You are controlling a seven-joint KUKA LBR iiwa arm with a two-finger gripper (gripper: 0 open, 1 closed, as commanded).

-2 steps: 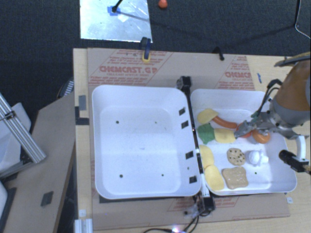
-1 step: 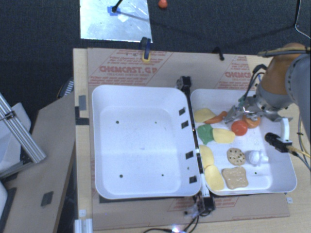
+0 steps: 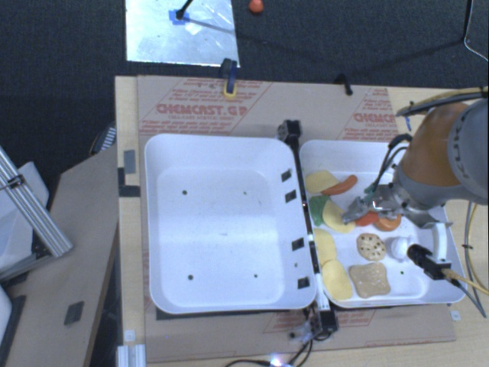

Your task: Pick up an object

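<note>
So, your arm (image 3: 447, 155) comes in from the right, orange band up top, wrist bent down and left into the right bin (image 3: 435, 293). Gripper (image 3: 357, 209) sits low over the toy food pile, tips near the yellow piece (image 3: 334, 217) and the green piece (image 3: 317, 207). Can't tell whether it's released or clenched, and nothing visibly grasped. Orange sausage (image 3: 341, 185) lies just above the tips, on another yellow piece (image 3: 321, 180). Red-orange piece (image 3: 384, 221) is partly under the wrist. Cookie (image 3: 370, 245), white egg (image 3: 398, 246) and toast slice (image 3: 370, 279) sit toward the near side, apart from the gripper. Two more yellow chips (image 3: 333, 270) lie along the bin's left wall. Left bin (image 3: 164, 159) is beside it, touching at the divider.
</note>
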